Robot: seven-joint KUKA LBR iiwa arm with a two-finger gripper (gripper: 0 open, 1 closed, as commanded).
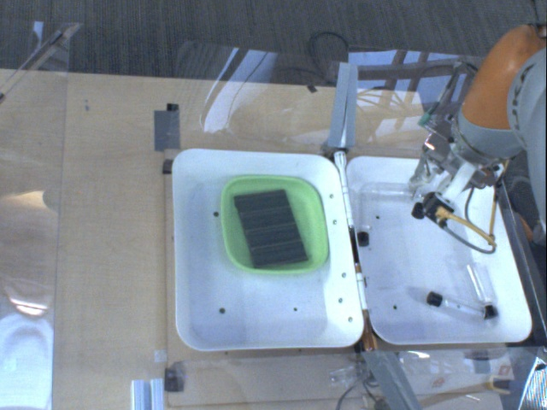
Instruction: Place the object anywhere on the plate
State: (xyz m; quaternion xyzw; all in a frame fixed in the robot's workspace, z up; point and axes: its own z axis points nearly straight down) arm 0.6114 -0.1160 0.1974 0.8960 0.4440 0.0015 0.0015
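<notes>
A green plate [318,229] sits in the left bin [197,314], and a dark grey ridged block [269,227] lies flat across its middle. My gripper [427,178] hangs over the upper right part of the right bin [402,323], far from the plate. I see nothing held at its tip. A clear tube with black caps [459,305] lies near the right bin's front right corner. A second clear tube [479,282] lies just behind the first.
A faint clear object [382,193] lies in the right bin's back left area, left of the gripper. A small black piece [361,238] sits by the divide between the bins. The arm comes in from the right.
</notes>
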